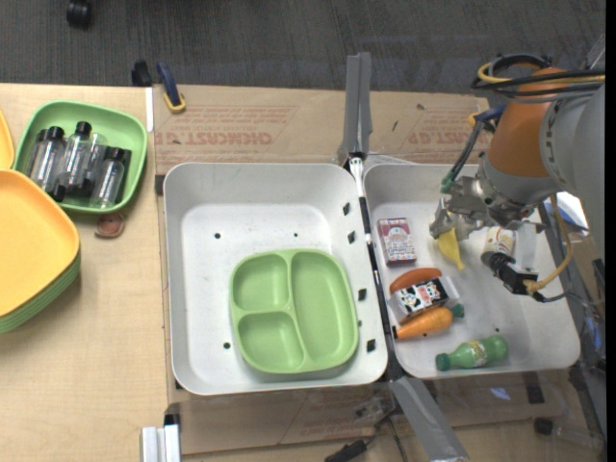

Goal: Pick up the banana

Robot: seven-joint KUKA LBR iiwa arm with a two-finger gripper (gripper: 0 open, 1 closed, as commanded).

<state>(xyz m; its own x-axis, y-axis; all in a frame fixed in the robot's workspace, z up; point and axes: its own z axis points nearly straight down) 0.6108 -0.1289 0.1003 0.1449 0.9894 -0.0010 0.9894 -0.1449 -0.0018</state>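
Note:
The banana (450, 249) is a short yellow piece in the upper middle of the right bin (539, 345). Its upper end runs up between the fingers of my gripper (447, 227), and the rest pokes out below toward the bin floor. My gripper reaches in from the right under the grey arm with the orange band (525, 138) and is shut on the banana's top. The arm's wrist hides part of the bin's upper right.
In the right bin lie a red card box (396, 241), a red, black and white packet (419, 293), a carrot (423, 323) and a green bottle (472, 353). A green divided plate (294, 311) sits in the left bin (192, 258). A green tray of bottles (82, 157) and yellow plates (29, 248) stand far left.

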